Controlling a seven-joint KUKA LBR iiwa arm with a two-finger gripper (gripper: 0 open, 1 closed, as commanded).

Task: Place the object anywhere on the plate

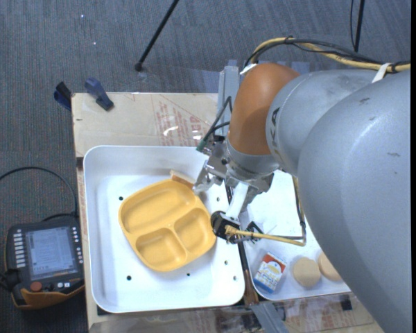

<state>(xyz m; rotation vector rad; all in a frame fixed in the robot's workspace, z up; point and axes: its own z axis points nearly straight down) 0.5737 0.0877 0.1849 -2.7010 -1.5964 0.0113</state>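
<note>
One bin [104,269] holds a plate [165,226], the other bin [284,200] a carton [270,272].

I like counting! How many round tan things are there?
2, in the right bin: one tan disc beside the carton, another further right. The arm may hide more.

Plate [168,224] sits in left bin [104,186]; carton [270,272] and, perhaps, rolls [306,272] in right bin [286,200].

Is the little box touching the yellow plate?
Apart. The camera view shows the small carton in the right bin and the yellow plate in the left bin, with bin rims between.
</note>
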